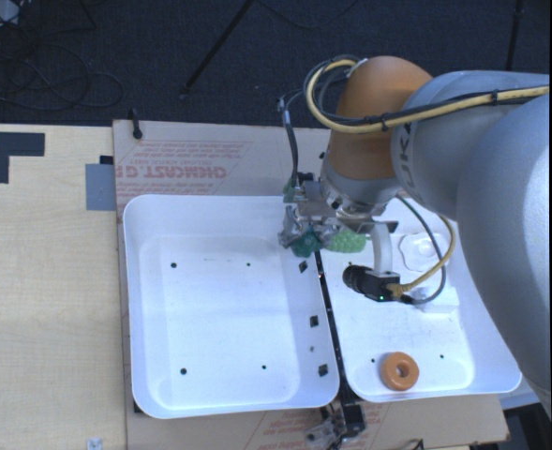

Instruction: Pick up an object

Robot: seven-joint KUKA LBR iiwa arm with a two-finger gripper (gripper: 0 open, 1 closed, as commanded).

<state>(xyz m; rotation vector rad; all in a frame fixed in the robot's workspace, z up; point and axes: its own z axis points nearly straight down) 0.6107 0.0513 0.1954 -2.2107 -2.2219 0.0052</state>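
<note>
Green object [305, 245] at the gripper's tip, above the ridge between the two bins.

Sits right at the fingertips of the gripper [304, 236], a dark teal lump pressed against the metal from 6 o'clock, with a paler green piece [348, 242] just beside it at 3 o'clock over the right bin [500, 368]. Cannot tell whether clamped between the fingers or merely touching them, nor whether the fingers stand apart or closed, being hidden by the wrist. Grey arm [482, 157] with orange band [374, 111] reaching in from 3 o'clock. Orange ring [399, 371] well apart at 5 o'clock, flat in the right bin. Left bin [144, 382] at 8 o'clock. Cardboard sheet [191, 162] under both bins, toward 11 o'clock.
</note>
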